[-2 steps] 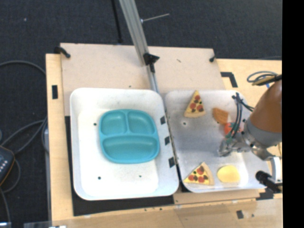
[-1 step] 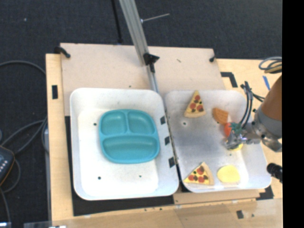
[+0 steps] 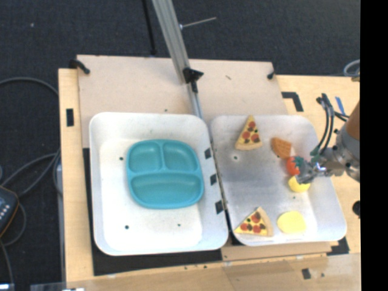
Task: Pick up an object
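Note:
The right bin (image 3: 260, 177) holds several toy foods. One pizza slice (image 3: 248, 133) lies near its far edge and another pizza slice (image 3: 254, 223) near its front. A brown-orange piece (image 3: 280, 146) sits at the upper right, with a small red piece (image 3: 293, 163) just below it. A small yellow piece (image 3: 298, 185) lies under that, and a flat yellow disc (image 3: 292, 222) rests at the front right. My gripper (image 3: 308, 171) reaches in from the right, low over the red and small yellow pieces and partly covering both.
The left bin (image 3: 109, 223) holds a teal divided plate (image 3: 163, 173). A slanted metal rail (image 3: 173, 32) runs from the top down to the gap between the bins. Cables (image 3: 327, 123) hang beside the arm at the right.

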Action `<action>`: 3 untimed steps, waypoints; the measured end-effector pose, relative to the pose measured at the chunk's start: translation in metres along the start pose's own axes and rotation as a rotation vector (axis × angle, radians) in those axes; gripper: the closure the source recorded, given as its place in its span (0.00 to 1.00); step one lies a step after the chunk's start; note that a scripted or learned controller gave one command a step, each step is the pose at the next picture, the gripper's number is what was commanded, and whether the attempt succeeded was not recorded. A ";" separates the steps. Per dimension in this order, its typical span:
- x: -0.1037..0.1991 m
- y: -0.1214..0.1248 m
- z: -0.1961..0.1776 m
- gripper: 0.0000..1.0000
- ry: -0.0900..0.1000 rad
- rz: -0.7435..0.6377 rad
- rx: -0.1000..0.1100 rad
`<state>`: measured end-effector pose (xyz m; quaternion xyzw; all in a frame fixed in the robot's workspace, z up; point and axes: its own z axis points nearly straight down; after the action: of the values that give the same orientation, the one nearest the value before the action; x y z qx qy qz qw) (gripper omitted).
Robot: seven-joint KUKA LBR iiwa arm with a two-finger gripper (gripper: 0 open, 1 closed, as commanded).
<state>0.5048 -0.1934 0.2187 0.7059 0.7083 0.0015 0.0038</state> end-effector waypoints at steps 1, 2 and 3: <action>-0.002 0.002 -0.044 1.00 0.000 -0.001 0.000; 0.055 0.002 -0.034 1.00 0.004 -0.004 0.005; 0.104 0.016 -0.028 1.00 0.005 -0.004 0.007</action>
<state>0.5198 -0.0888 0.2460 0.7044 0.7098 0.0006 -0.0003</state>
